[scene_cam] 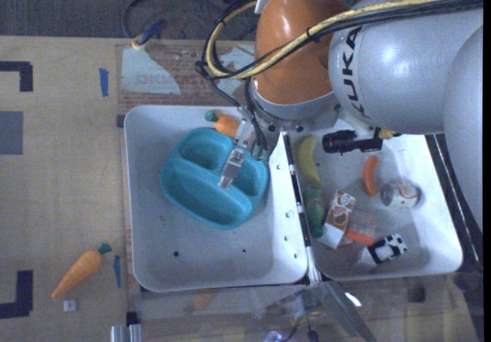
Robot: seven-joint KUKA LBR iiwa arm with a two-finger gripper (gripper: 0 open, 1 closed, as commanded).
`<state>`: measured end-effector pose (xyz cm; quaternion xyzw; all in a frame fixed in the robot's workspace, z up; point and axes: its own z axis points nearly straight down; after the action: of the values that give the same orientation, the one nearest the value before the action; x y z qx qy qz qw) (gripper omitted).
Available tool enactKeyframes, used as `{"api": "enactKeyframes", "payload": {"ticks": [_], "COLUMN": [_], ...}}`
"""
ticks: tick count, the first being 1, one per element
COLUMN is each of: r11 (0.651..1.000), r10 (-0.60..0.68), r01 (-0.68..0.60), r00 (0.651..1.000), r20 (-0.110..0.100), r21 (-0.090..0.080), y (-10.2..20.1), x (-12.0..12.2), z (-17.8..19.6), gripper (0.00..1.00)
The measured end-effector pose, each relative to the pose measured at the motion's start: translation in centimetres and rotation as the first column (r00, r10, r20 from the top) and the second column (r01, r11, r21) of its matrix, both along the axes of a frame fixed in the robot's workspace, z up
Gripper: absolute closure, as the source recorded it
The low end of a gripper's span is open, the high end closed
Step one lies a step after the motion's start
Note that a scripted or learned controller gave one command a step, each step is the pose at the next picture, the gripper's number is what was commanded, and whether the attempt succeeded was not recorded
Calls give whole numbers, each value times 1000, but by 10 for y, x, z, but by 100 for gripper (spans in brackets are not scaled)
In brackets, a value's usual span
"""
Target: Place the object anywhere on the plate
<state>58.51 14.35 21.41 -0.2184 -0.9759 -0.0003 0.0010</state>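
My jaws (pixel 232 166) hang narrow with nothing between them over the teal divided plastic plate (pixel 201 187) in the left white bin (pixel 153 256), beside the small orange toy carrot (pixel 223 124) at the bin's far edge.

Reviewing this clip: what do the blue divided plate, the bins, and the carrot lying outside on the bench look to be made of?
Blue divided plate: probably moulded plastic, since it shows uniform teal colour, rounded compartment walls and a soft sheen. Left bin and right bin: likely thin white plastic or painted sheet, smooth and slightly scuffed; I cannot tell which. Carrot: looks like a toy, plastic or rubber, with flat orange colour and a green cap.
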Motion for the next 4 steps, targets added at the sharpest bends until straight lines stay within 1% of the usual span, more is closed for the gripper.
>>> {"api": "enactKeyframes", "payload": {"ticks": [1,2,3,4], "r11": [1000,1000,992,991], "r10": [-2,-3,-130,-132], "r01": [2,3,130,132], "r00": [1000,1000,992,991], "r20": [1,1,-2,-1], "r21": [2,2,-2,-1], "y": [1,0,22,22], "x": [2,2,-39,-37], "z": [8,8,27,35], "gripper": [100,0,0,100]}}
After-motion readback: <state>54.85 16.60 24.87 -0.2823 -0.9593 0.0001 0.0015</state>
